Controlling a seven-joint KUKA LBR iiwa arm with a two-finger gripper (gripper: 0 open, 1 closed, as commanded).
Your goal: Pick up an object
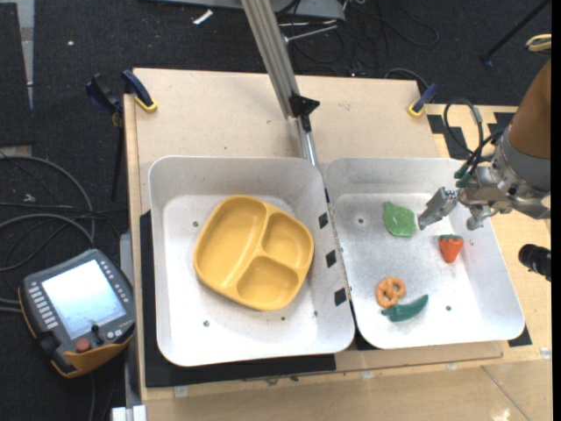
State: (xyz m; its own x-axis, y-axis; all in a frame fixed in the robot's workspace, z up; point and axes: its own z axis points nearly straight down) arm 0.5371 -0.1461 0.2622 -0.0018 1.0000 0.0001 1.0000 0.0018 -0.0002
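My gripper (454,216) hangs over the upper right part of the right bin (491,323), open, with nothing between its fingers. One finger (436,208) points down-left toward a green leaf-shaped toy (400,219); the other finger (478,217) is to its right. A red strawberry toy (450,247) lies just below the gripper. Lower in the bin, an orange pretzel toy (390,290) touches a dark green pepper toy (406,308).
A yellow divided plate (253,252) lies in the left bin (175,323). A slanted metal pole (273,51) rises at the back between the bins. A teach pendant (77,309) rests left of the bench. Clamps (421,100) grip the bench's back edge.
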